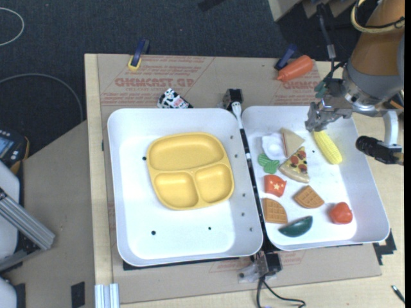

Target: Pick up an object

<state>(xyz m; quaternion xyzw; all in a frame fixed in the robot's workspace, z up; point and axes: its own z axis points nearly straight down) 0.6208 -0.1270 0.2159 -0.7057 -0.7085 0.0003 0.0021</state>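
Observation:
My gripper (318, 119) hangs over the far edge of the right bin (369, 191), just above and left of the top end of a yellow corn cob (329, 147). Nothing shows in its grasp. Several toy foods lie in this bin: a pale wedge (292, 138), a pizza slice (297, 164), a green piece (269, 163), a red block with a star (275, 185), a waffle (274, 211), a brown bread piece (309, 197), a red tomato (341, 213) and a dark green piece (296, 226).
The left bin (128, 217) holds a yellow divided tray (189, 170). An orange toy (295, 68) and a black-and-white toy (172, 99) lie on the bench beyond the bins. A black clip (234, 99) sits where the bins meet.

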